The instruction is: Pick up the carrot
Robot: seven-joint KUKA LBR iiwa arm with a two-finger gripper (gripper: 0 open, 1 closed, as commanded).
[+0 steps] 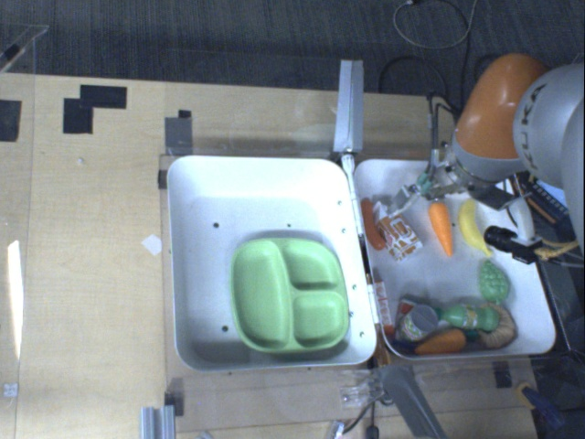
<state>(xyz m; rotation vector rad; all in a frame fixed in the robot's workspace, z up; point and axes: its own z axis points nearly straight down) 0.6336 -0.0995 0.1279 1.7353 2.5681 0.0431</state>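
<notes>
The carrot [441, 229] is a short orange cone lying in the right bin [545, 335], its thick end toward the back and its tip toward the front. My gripper [420, 190] hangs over the back of that bin, just above and to the left of the carrot's thick end. Nothing is seen held in it. The grey arm with its orange band [494, 108] comes in from the upper right.
A yellow banana [473, 228] lies just right of the carrot, with a snack packet [400, 237] and a sausage [370, 225] to its left. A green fruit [494, 282], a bottle [464, 318], a can [417, 319] and an orange item [445, 341] crowd the front. A green divided plate [291, 293] sits in the left bin [196, 190].
</notes>
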